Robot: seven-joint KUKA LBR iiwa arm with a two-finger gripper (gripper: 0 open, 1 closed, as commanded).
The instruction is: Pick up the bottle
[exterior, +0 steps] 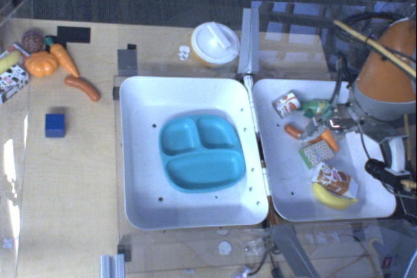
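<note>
The bottle is small and green and lies on its side near the back of the right bin. My gripper hangs low over the bin, just in front of and to the right of the bottle, close to it or touching it. The arm's grey and orange body covers the bin's right back corner. Part of the bottle is hidden behind the gripper's metal parts.
Around the gripper lie a red-white carton, a sausage, a carrot, a green checked packet, another carton and a banana. The left bin holds a blue divided tray. Toys sit far left.
</note>
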